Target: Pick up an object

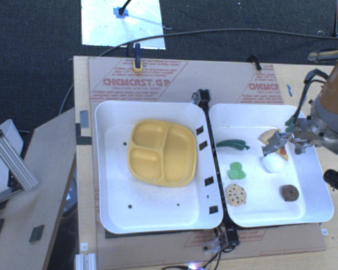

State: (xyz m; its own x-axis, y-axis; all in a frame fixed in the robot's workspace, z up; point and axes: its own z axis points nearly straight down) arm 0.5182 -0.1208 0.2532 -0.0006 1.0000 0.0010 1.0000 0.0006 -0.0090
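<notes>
Over the right bin (321, 207) I've got the arm (332, 106) low, gripper (275, 145) down at the orange-and-tan wedge-shaped piece (268, 135) and white egg-like object (273, 163); can't tell if anything's gripped, so I'd call the pick not done, lift left. Yellow divided plate (162, 152) sits in left bin; green bean-like piece (232, 144), green blob (236, 171), cookie (235, 194), brown disc (290, 193) lie apart from gripper.
</notes>
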